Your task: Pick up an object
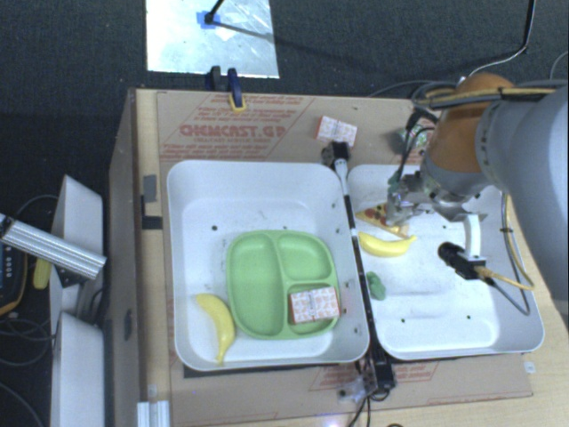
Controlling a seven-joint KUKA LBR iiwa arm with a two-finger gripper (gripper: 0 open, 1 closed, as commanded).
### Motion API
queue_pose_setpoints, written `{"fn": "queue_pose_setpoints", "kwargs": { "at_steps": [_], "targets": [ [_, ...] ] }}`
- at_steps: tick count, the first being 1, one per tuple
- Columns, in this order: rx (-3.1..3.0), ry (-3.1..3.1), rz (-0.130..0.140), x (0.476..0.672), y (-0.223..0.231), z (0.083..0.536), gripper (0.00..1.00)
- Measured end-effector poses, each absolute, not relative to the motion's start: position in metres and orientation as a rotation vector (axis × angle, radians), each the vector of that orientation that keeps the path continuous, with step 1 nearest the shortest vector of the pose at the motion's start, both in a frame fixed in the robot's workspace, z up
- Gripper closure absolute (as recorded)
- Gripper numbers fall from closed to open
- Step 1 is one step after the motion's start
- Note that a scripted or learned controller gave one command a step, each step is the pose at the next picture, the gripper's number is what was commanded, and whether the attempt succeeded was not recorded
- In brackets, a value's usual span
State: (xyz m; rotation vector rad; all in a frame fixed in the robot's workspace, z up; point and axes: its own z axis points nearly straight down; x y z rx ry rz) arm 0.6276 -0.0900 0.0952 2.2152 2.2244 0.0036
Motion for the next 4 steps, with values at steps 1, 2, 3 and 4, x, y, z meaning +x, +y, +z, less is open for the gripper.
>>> {"fn": "queue_pose_setpoints", "kwargs": {
  "at_steps": [1, 2, 3, 4],
  "targets": [
    [2.219, 2.222, 0.001, 0.607, -0.090, 0.104, 1.00],
    [2.221, 2.220, -0.001, 0.523, -0.162, 0.084, 1.00],
    [2.219, 2.221, 0.001, 0.523, -0.162, 0.084, 0.00],
    [2.214, 2.224, 0.006, 0.577, -0.119, 0.141, 0.00]
  ]
}}
